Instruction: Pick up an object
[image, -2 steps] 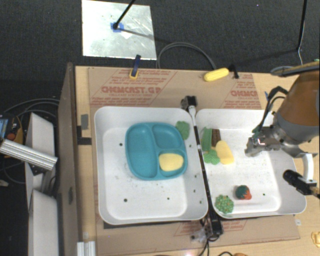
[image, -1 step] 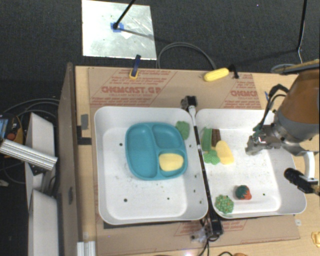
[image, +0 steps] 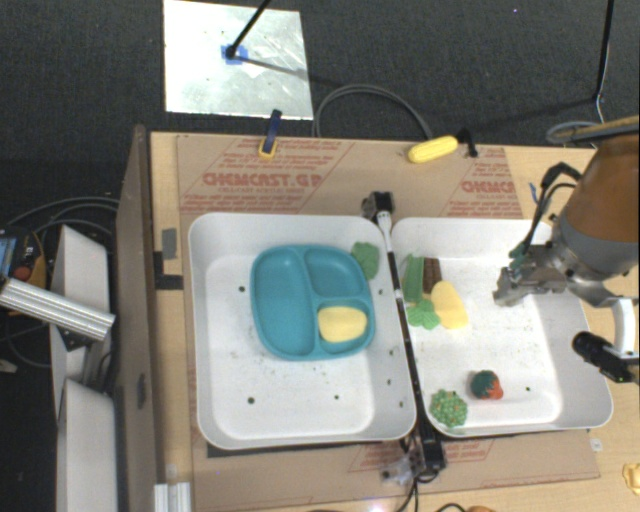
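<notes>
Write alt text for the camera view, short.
Gripper hangs over the right bin, apart from its toys: a yellow piece, green pieces, a green ball. The left bin holds a blue divided plate carrying a yellow item.

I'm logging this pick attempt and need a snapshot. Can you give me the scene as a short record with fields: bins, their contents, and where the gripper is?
left bin: blue divided plate with a yellow toy food piece in its lower right compartment; green leafy toy at the plate's upper right edge
right bin: yellow piece, brown piece and green pieces clustered by the left wall; green round toy near the front left corner; small green and red toy
gripper: over the right bin's right side, apart from all the toys
fingers: cannot tell
</notes>
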